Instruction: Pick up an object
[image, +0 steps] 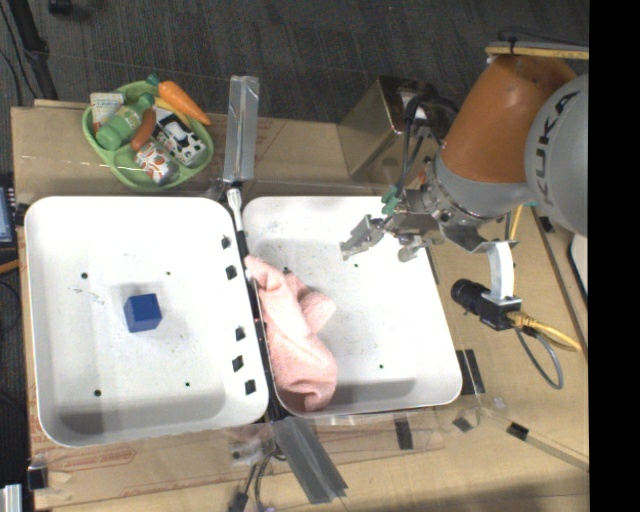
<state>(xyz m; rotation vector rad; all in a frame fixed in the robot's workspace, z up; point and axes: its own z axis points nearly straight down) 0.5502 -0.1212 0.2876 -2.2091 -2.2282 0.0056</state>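
A pink cloth (295, 335) lies crumpled along the left wall of the right bin (400, 385), reaching down to its front edge. A blue cube (143, 312) rests in the left bin (60, 230), left of its middle. My gripper (382, 241) hovers over the upper right part of the right bin, up and to the right of the cloth and apart from it. Its fingers (358, 239) are spread, with nothing between them.
A green bowl (105, 155) of toy food, with a carrot on top, stands behind the left bin. A grey metal strip (240, 125) runs back from the divide between the bins. Bare white floor shows right of the cloth.
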